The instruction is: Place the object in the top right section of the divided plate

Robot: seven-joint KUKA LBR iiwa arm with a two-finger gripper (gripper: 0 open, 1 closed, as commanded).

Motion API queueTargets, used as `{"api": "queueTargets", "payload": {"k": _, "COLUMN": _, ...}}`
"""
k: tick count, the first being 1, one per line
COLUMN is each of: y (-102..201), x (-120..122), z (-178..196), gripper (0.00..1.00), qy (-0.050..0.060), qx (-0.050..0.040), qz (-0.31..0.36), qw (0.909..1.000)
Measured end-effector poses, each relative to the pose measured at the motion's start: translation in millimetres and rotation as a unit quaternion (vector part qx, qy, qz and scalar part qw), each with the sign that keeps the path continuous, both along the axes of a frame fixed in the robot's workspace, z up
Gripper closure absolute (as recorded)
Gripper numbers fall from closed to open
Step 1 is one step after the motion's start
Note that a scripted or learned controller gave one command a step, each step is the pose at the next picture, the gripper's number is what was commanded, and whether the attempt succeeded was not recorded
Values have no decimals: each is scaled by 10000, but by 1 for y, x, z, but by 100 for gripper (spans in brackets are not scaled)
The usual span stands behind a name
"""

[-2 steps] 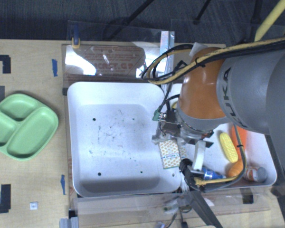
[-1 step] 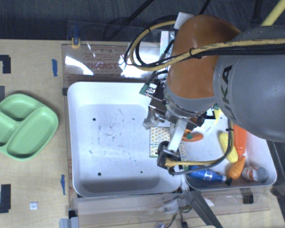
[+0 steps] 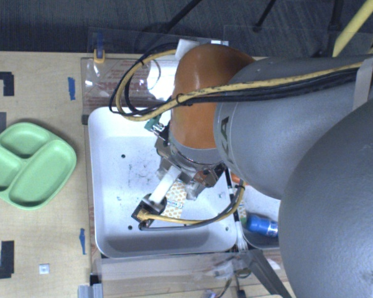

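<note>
The green divided plate [image 3: 32,165] sits on the bench well to the left of the white bin [image 3: 115,135], its sections bare. Over that bin's right half hangs the gripper [image 3: 191,182], open or closed I cannot tell, and a flat speckled piece [image 3: 176,199] lies on the bin floor just below it. Just past the bin's right wall lies a blue object [image 3: 261,225].

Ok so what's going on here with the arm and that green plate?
The arm reaches in from the right, with its gripper low inside the left white bin, right over a small yellow patterned item. Whether it has hold of the item can't be told. The green plate sits on the bench to the left of the bin, and the item is not on it yet.
</note>
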State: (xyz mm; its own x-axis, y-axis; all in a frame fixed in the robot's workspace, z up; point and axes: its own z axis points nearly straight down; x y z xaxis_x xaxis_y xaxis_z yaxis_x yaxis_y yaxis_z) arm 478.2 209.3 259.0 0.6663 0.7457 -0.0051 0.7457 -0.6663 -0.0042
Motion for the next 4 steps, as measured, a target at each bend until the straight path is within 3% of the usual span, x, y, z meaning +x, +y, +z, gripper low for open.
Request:
{"api": "queueTargets", "payload": {"k": 1, "y": 16, "x": 2, "z": -170, "gripper": 100, "qy": -48, "qx": 34, "qz": 944, "qw": 9955}}
{"api": "queueTargets", "payload": {"k": 2, "y": 9, "x": 0, "z": -41, "gripper": 100, "qy": -17, "qx": 4, "qz": 532, "qw": 9986}}
{"api": "queueTargets", "payload": {"k": 3, "y": 15, "x": 0, "z": -74, "gripper": 100, "qy": 1, "qx": 9, "qz": 1263, "qw": 9920}}
{"api": "queueTargets", "payload": {"k": 4, "y": 17, "x": 3, "z": -169, "gripper": 100, "qy": -66, "qx": 40, "qz": 1504, "qw": 9886}}
